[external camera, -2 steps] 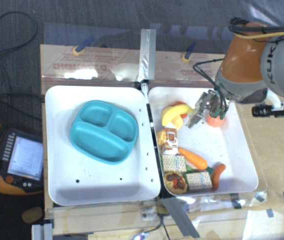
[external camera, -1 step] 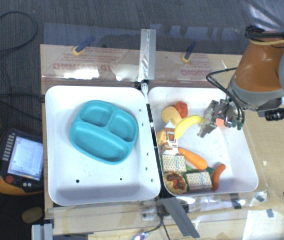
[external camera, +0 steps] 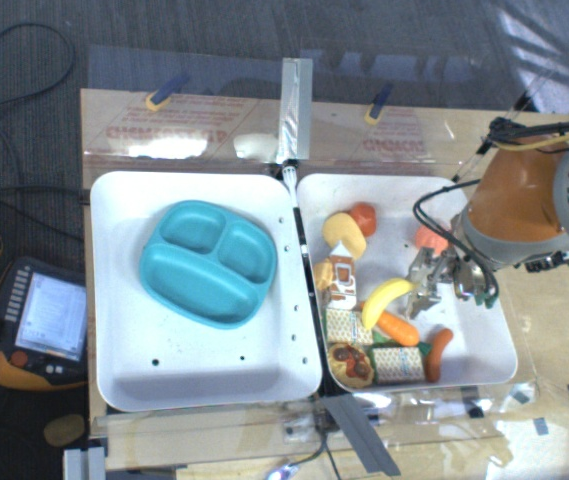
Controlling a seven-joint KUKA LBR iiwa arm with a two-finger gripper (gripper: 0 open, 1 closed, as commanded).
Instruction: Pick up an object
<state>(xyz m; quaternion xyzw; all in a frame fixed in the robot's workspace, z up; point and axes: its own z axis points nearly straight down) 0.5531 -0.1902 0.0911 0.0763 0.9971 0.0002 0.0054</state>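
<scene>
- The arm point(external camera: 519, 203) is reaching in from the right and hanging its tool point(external camera: 426, 286) low over the right bin point(external camera: 484, 353), just right of the banana point(external camera: 385, 299).
- Whether the tool is apart or together I cannot tell; the metal parts are blurring into each other, and nothing is showing between them.
- The likely pick is lying in a heap along the bin's left side: the banana is resting across a carrot point(external camera: 397, 328), a small carton point(external camera: 341, 278) is sitting above them, and a yellow round piece point(external camera: 344, 232) is touching a red one point(external camera: 364, 214) near the top.
- A sausage-like red piece point(external camera: 436, 352) is leaning by the lower wall, beside flat packets point(external camera: 376, 361).
- Crowding like this is probably leaving little room for a clean grasp, so the banana's outer end is looking like the easiest target.
- The left bin point(external camera: 124, 358) is holding a blue divided tray point(external camera: 209, 261), well apart from the tool.
</scene>
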